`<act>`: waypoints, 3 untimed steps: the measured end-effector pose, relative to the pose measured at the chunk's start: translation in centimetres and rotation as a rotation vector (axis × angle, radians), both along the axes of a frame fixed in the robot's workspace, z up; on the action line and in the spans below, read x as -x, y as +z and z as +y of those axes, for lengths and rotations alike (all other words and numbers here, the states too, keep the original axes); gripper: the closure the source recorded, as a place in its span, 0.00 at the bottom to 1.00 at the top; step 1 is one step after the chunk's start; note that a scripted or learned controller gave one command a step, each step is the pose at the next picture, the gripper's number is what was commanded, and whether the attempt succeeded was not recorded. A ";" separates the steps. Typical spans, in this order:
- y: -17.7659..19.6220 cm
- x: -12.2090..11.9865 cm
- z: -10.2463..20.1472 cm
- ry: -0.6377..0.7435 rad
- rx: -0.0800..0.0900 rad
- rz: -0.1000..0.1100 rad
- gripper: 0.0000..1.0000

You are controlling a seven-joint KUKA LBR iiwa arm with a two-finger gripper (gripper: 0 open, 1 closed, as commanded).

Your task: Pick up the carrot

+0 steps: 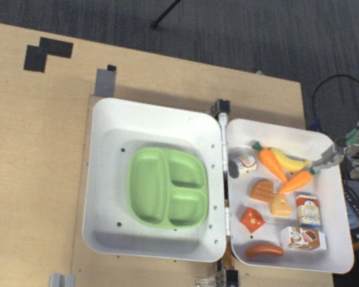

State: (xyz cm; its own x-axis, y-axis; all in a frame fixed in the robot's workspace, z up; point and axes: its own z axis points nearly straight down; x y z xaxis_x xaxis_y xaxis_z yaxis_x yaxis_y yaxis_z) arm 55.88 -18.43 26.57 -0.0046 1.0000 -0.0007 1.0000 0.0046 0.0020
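Two carrots lie crossed by a banana in the right bin.

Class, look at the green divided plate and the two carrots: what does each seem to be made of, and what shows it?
Green divided plate: probably moulded plastic, matt, with one even colour and rounded compartment edges.
Carrots: likely toy plastic, smooth, flat orange with small green tips; soft rubber cannot be ruled out.
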 end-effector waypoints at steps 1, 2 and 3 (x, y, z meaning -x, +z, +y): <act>-12.2 -4.0 -1.3 0.101 -0.001 0.003 0.00; -17.1 -3.6 0.6 -0.006 0.000 0.000 0.00; -16.1 -3.7 0.6 -0.004 0.000 -0.003 1.00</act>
